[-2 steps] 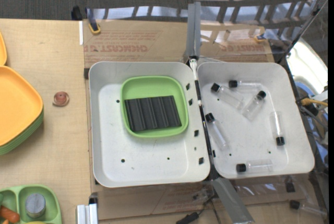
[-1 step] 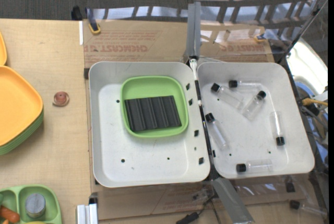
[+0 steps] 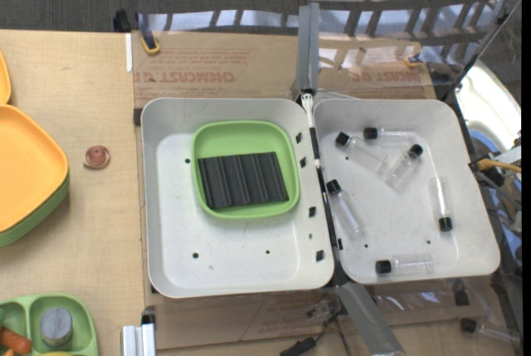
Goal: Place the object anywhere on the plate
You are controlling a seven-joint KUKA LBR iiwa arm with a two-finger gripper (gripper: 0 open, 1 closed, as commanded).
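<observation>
Since the arm reaches in from the right, we judge the right bin [image 3: 465, 259] to be the side it meets first, and every candidate object lies there. How the jaws stand we cannot tell.

Nearest us, the front vial [image 3: 408, 265] lies along the bin's front wall, its long axis running left to right and its black cap at the left end. Further back, the right vial [image 3: 439, 198] lies close to the right wall, with its axis running front to back and its cap toward us. The left vial [image 3: 342, 207] sits just beside the divider, slanted, with its cap at the far end. Beyond these, three more clear vials [image 3: 390, 153] lie in a loose cluster, each at its own angle.

From all of them the green plate [image 3: 207, 148] lies to the left, across the divider, in the left bin [image 3: 166, 263]. A dark ribbed slab [image 3: 245, 180] covers most of the plate's floor. We think the move turns on closing across a vial's narrow width and then carrying it leftward over the divider.
</observation>
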